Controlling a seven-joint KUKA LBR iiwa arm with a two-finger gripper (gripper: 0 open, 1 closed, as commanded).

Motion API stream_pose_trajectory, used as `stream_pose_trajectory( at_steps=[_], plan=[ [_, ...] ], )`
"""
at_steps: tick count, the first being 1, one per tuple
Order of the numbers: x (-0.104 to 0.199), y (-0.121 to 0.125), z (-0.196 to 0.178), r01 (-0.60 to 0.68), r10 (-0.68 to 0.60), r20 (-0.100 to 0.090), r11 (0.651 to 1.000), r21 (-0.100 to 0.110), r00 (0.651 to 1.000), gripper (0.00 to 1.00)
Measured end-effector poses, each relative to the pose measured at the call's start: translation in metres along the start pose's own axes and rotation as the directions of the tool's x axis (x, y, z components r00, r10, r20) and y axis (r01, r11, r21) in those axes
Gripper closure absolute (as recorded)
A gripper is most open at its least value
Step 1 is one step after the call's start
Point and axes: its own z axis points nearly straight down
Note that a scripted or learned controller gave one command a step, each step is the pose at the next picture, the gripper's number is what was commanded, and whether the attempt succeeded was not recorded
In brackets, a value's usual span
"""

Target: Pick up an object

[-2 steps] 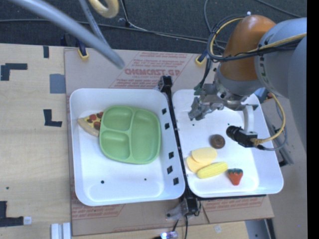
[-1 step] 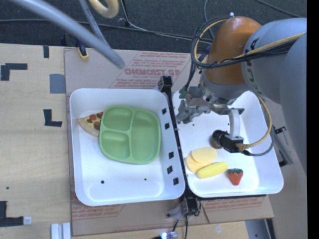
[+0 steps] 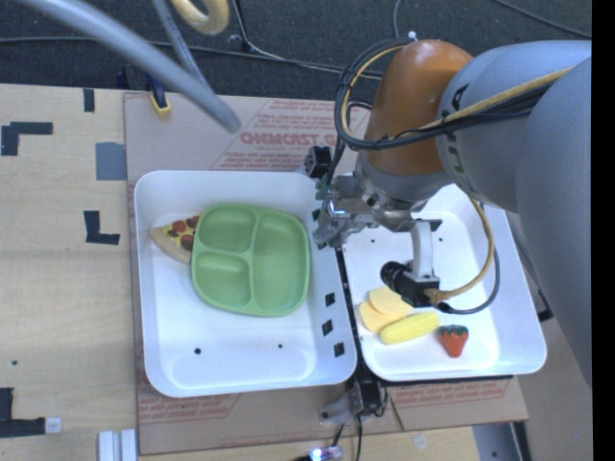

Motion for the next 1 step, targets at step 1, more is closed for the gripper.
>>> stream_pose_trajectory(
  at_steps=[1],
  plan=[
    [0.0523,-0.0215,-0.0061,0.001,-0.001,0.000,1.000,0.000,1.000,1.00]
  ],
)
